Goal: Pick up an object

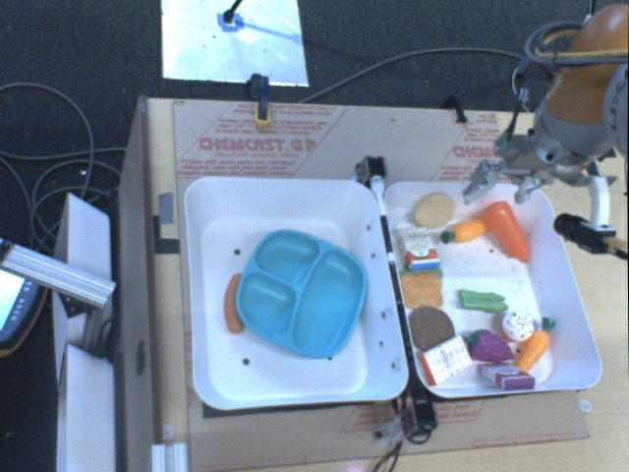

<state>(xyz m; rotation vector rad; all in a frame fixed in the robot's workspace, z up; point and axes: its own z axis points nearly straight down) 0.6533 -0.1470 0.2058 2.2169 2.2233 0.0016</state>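
Toy food fills the right bin point(580, 342), a shallow white plastic tray with rounded corners; at its far end lies a round tan cookie point(434, 209), and just right of it a small orange carrot point(467, 231) with a green tip, touching or nearly touching a larger orange-red cone-shaped carrot point(507, 230); nearer sit a small printed carton point(421, 249), a tan square cracker point(423, 288), a green pod-shaped piece point(482, 300), a brown round patty point(430, 326), a white box with red print point(447, 359), a purple knobbly piece point(488, 345), a white speckled ball point(518, 324), another small carrot point(534, 350) and a flat purple-and-white packet point(508, 377) at the near rim; the left bin point(211, 264) holds a smooth blue divided plate point(301, 292) with four compartments, tilted a little in the scene, and a slim orange-red sausage point(232, 302) lying just left of the plate, along its edge; the two bins meet at a dark hinge-like strip running near to far; the gripper point(508, 177) hangs over the far right corner of the right bin, just beyond the large carrot, its two grey metal fingers point(482, 181) spread apart with nothing between them and touching nothing that I can make out; above it rises the arm's orange band point(595, 32); both bins rest on a brown printed cardboard sheet point(295, 136).
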